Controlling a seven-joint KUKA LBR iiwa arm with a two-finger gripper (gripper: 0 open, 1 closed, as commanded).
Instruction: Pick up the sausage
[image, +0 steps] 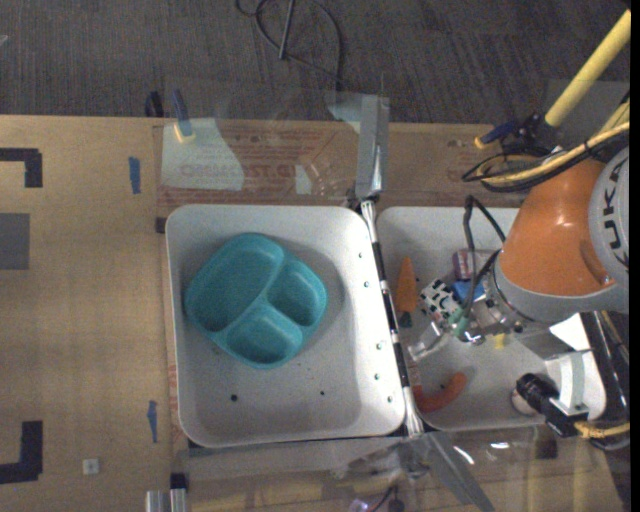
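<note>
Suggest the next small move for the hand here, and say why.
Probably shift the hand toward the bin's near edge and lower it over the sausage. The sausage lies free on the right bin floor, apart from the hand and from the carrot along the dividing wall.

Left bin (190, 400): teal divided plate (256, 298), tilted. Right bin (480, 408): sausage (440, 392) near front-left corner, carrot (406, 285) along left wall. Pincer (428, 346) low, just above sausage, apart from it.
</note>
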